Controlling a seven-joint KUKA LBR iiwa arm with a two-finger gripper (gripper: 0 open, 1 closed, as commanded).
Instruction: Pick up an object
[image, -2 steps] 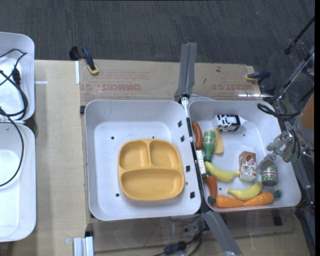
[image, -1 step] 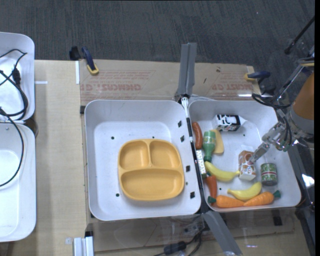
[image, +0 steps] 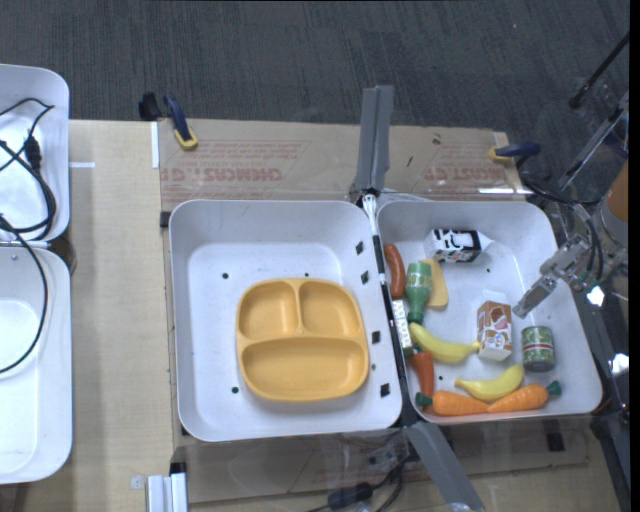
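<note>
A single fixed camera is mounted above the counter (image: 120, 300) and looks down at a slant toward 12 o'clock. It stands far enough back to frame both white bins: the left bin (image: 190, 330) at centre, the right bin (image: 540, 225) toward 3 o'clock.

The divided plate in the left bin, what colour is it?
Yellow-orange, plain; the divided plate shows best in the camera view.

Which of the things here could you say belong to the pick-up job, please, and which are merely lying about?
Belong to the job:
- gripper
- right bin
- small carton
- green can
- two bananas
- carrots
- sausage
- black-and-white carton

Lying about:
- yellow divided plate
- left bin
- clamps
- cables
</note>
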